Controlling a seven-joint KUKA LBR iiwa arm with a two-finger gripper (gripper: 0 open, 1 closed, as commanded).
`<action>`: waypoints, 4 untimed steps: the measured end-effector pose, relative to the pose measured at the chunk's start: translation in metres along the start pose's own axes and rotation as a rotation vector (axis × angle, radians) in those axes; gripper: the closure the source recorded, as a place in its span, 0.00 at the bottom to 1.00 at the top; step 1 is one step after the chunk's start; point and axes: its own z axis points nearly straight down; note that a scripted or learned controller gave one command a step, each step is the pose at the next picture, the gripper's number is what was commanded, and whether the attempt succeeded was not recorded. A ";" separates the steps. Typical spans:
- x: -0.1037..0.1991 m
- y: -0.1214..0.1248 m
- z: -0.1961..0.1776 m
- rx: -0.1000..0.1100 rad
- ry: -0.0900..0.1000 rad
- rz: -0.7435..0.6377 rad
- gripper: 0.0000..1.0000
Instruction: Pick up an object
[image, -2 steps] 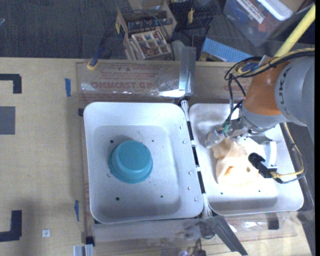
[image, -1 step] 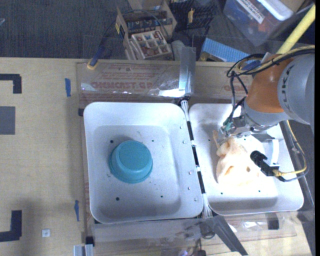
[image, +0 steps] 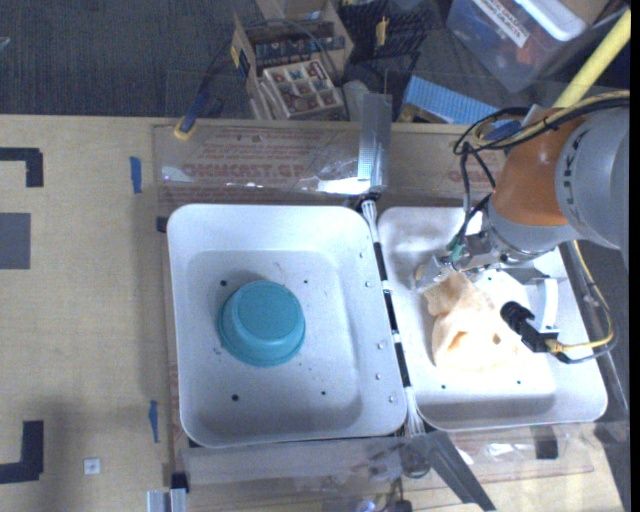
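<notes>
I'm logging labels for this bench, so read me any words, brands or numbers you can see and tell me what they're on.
Clear plastic sheet behind the bins: faint reddish print, too blurred to read.
Grey arm: dark lettering on its casing, cut off, unreadable.
Box beyond the bench: printing too small to read.

One fixed camera hangs above the surface and looks down at a slant, far enough off to take in both bins whole. The left bin sits near the middle of the frame, the right bin toward the right edge. The arm enters from the right. Clutter past the surface's far edge fills the top strip of the frame.
</notes>
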 end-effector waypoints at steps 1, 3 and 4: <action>0.003 -0.009 0.022 0.008 0.002 0.029 0.00; 0.002 -0.008 0.010 0.003 0.001 0.032 0.00; 0.000 -0.008 0.000 0.000 -0.001 0.034 1.00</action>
